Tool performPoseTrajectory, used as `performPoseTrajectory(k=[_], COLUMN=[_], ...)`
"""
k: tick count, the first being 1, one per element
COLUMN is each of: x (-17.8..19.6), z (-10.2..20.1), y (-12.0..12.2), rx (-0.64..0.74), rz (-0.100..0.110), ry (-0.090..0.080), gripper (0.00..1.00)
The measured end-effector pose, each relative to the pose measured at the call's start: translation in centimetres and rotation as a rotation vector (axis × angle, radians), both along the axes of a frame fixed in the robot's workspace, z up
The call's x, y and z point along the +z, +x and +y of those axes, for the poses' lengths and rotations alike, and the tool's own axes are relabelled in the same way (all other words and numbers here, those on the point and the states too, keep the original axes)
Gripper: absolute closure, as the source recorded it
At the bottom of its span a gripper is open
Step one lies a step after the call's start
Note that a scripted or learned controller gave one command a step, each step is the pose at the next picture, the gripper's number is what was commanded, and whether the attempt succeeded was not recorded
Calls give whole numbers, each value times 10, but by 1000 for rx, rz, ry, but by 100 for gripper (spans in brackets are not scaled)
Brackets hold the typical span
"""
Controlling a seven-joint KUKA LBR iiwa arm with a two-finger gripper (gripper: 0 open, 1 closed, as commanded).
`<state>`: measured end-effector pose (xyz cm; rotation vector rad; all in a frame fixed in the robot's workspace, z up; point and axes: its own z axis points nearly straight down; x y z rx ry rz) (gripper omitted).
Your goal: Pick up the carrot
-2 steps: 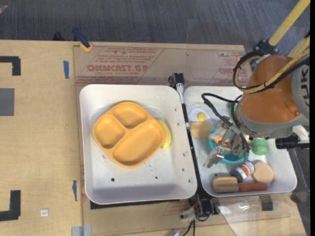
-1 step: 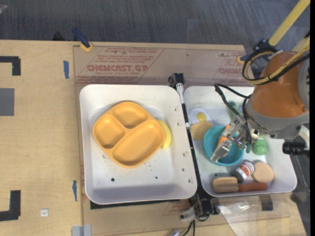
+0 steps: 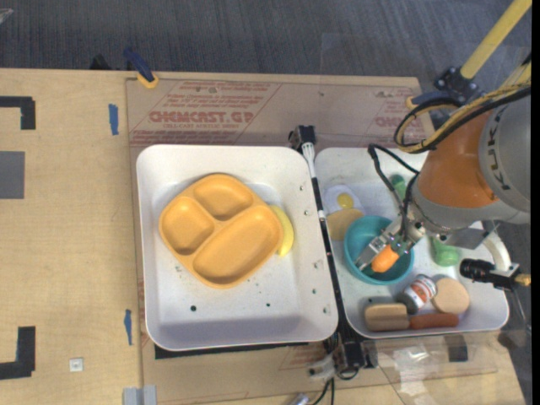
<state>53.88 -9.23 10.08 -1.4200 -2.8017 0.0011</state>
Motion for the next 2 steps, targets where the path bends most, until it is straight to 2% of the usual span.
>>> performPoseTrajectory(k=[1,2], x=[12,-5], z=[1,-5], y=[3,-39], rx=[4,76], rz=[-7,-34], ry=[-1,-2], gripper=[100,100])
